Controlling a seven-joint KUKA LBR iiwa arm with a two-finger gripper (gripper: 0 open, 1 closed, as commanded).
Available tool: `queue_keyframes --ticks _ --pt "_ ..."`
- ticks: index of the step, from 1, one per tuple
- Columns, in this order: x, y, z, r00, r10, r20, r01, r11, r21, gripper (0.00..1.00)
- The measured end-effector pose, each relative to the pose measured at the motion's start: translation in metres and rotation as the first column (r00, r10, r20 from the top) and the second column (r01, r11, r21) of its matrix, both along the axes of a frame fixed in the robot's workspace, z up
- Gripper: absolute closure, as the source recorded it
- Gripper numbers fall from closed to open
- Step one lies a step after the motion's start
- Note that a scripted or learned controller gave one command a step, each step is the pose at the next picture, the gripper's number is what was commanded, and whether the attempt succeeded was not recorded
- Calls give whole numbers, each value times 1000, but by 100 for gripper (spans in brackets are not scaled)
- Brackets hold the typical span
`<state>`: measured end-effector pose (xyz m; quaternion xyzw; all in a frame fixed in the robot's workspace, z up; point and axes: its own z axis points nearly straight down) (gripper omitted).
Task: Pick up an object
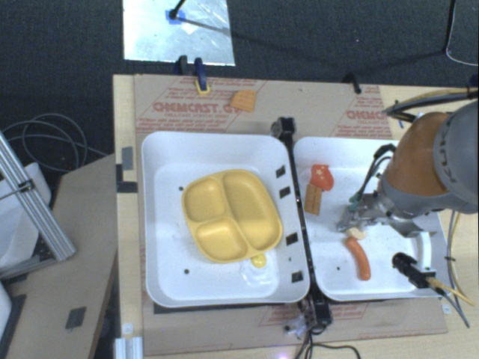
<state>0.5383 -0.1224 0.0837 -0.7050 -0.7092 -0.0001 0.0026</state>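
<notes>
A: The gripper (pixel 355 221) is low inside the right bin (pixel 329 275), just above the upper end of the orange sausage (pixel 358 258). Is it holding anything?

B: I cannot tell. The tip is small and dark against the wrist, so whether it is open or closed is not visible, and I see nothing clearly held in it. A small pale piece (pixel 355 233) lies right at the tip, touching the top of the sausage — it may be a separate thing or part of it.

A: So which object is the target, in your opinion?

B: Probably the sausage or that pale piece, because both are directly under the tip. Relative to the sausage, the red piece (pixel 322 175) and the brown wafer-like block (pixel 313 198) are further up and to the left, near the wall between the bins. The yellow divided plate (pixel 230 215) is far to the left, in the left bin (pixel 157 223).

A: How to do the grasp well?

B: I would centre over the middle of the sausage, not its end — a round thing gripped at the end can slip out or turn. Close across its narrow width, then lift straight up, slowly, and check that it really comes along.
</notes>
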Motion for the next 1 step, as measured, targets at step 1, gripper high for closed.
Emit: queue_keyframes --ticks 1 --pt "27 88 107 1000 8 18 -8 1000 0 100"
